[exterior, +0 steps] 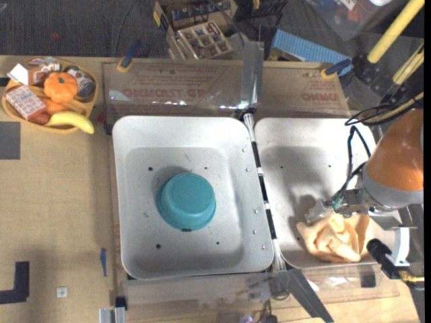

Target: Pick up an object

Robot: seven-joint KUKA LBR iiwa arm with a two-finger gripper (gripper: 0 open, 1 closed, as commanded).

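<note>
At the far left of the counter (60,200) I see a yellow dish (40,121) holding a small orange pumpkin (60,86), a banana (71,120) and some small packets. In the left bin (128,147) a teal bowl (187,200) sits upside down near the middle. In the right bin (296,147), a crumpled pale-yellow cloth (337,237) lies at the near right corner. The gripper (332,206) hangs over the cloth's upper left edge, touching or just above it; whether it is spread or pinching the fabric I cannot tell. Above it I see the arm's orange band (403,160).
</note>
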